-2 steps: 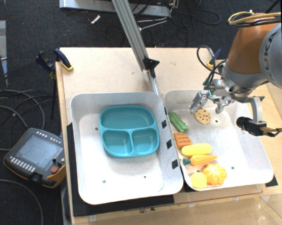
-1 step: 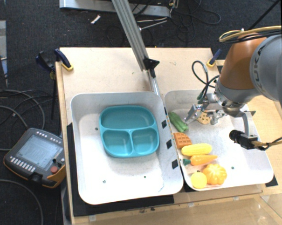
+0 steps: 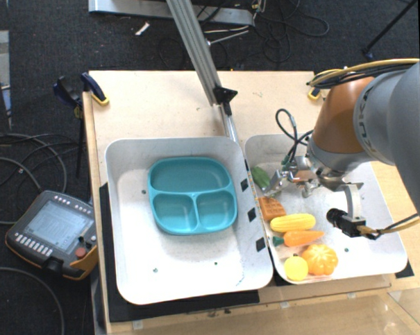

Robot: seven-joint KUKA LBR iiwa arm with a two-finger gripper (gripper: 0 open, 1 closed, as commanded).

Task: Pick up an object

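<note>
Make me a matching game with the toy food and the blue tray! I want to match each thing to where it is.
Things:
1. teal tray
2. corn cob
3. orange
4. green vegetable

Places:
A. at the near edge of the right bin, just right of a yellow lemon
B. in the left bin, on its own
C. at the far end of the food row, nearest the gripper
D. in the middle of the row, just above the carrot

Pairs: 1-B, 2-D, 3-A, 4-C

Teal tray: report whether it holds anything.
Empty. The teal tray lies flat in the left bin, all three compartments showing bare teal.
</note>
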